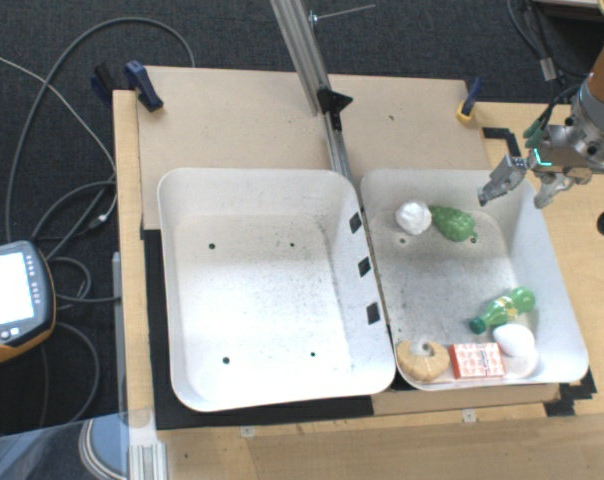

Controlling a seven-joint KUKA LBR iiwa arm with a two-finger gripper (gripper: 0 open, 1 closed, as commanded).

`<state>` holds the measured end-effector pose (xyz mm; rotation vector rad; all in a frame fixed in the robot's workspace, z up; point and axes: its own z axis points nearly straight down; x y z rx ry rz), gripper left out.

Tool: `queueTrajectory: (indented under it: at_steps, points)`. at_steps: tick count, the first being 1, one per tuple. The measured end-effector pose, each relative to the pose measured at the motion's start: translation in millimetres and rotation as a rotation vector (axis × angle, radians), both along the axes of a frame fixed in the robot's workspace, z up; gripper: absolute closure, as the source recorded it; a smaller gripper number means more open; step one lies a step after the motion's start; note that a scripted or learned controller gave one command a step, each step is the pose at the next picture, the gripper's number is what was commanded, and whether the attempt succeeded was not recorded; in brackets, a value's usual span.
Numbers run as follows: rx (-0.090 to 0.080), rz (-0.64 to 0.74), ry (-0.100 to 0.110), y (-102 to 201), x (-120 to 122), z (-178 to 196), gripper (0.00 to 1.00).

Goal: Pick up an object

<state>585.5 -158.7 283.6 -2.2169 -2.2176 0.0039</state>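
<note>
While hovering above right bin's (pixel 542 258) far right corner | gripper (pixel 522 183) spread wide, empty | risks clipping wall, missing green rounded plastic toy (pixel 453 224).

No legible text, brand, number or sign is found. The small red and white box (pixel 478 361) in the right bin (pixel 552 268) carries printing too small to read. The screen of the handheld pendant (pixel 10 296) is glared white; nothing on it reads.
</note>
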Motion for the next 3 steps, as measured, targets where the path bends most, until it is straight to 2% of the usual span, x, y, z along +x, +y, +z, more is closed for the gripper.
queueTrajectory:
  at_steps: [1, 3]
  points:
    - [-0.001, 0.001, -0.005, 0, 1, 3, 0.00]
    - [0.000, -0.001, 0.002, -12, -10, -111, 0.00]
